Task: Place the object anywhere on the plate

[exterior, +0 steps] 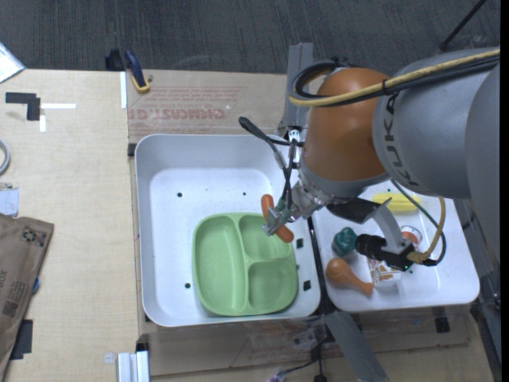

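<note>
Above the green plate — end effector, orange object between fingers

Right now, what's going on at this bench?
A grey KUKA arm reaches in from the right over two white bins. Its gripper sits above the upper right edge of the green divided plate in the left bin, with a small orange object right at its tip; whether that object is actually gripped is unclear. The right bin holds a teal item, a tan pear-shaped item, something yellow and other small things.
</note>
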Controlling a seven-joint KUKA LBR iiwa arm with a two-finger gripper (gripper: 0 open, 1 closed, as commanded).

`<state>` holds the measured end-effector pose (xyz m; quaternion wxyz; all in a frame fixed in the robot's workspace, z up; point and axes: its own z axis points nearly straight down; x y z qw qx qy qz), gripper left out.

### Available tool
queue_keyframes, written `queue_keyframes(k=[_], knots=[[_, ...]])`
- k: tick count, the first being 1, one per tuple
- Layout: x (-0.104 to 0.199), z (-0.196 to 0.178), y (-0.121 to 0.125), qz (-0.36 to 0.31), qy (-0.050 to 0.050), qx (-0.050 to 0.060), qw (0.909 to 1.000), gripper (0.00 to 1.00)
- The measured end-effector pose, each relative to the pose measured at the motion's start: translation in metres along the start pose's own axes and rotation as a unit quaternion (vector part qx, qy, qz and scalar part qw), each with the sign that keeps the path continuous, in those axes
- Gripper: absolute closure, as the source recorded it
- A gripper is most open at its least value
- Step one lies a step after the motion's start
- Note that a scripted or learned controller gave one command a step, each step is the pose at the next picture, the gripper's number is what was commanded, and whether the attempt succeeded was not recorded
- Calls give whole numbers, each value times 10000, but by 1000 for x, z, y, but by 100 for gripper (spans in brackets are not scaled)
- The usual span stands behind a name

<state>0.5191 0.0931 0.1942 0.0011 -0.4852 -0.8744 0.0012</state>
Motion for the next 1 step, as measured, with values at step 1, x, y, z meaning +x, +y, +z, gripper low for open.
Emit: queue_keyframes(k=[1], knots=[[0,0,0,1,-1,-2,10000,0]])
